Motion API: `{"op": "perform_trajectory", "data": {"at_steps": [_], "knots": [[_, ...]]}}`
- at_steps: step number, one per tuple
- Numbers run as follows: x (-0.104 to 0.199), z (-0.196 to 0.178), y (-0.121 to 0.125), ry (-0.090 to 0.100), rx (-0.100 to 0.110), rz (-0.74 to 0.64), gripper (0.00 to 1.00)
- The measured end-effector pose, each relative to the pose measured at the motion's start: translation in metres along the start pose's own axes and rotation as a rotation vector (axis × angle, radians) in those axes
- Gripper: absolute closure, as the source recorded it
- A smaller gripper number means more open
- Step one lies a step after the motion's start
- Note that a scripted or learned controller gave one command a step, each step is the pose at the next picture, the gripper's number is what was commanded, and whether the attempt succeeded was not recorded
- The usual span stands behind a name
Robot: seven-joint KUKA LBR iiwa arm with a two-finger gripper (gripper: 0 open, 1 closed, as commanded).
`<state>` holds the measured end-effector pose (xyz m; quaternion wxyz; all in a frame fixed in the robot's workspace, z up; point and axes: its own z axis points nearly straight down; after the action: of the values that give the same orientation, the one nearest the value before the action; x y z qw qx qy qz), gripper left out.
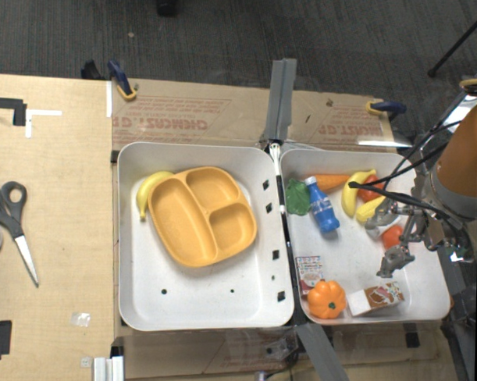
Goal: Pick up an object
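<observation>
The right bin (352, 256) holds several items: an orange carrot (329, 181), a green toy (297, 198), a blue bottle (324, 209), a yellow banana (350, 194), an orange pumpkin (326, 299), a small carton (378, 298) and a flat packet (308, 269). My gripper (392, 264) hangs low over the right side of this bin. It is just below a small red-orange object (390, 236) and above the carton. Nothing is visibly held.
The left bin (211, 294) carries a yellow divided plate (202, 216) with a banana (149, 189) against its left edge. Scissors (15, 225) lie on the bench at far left. Dark cables (403, 172) cross above the right bin's back corner.
</observation>
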<state>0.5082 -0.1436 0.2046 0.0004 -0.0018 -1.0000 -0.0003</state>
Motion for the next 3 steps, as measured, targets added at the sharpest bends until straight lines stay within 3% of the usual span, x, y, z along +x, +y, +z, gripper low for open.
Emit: {"op": "perform_trajectory", "data": {"at_steps": [1, 2, 3], "knots": [[-0.059, 0.086, 0.036, -0.038, 0.004, 0.077, 0.00], [-0.087, 0.112, 0.041, -0.004, 0.001, 0.127, 0.00], [-0.140, 0.116, 0.047, 0.027, 0.003, 0.190, 0.00]]}}
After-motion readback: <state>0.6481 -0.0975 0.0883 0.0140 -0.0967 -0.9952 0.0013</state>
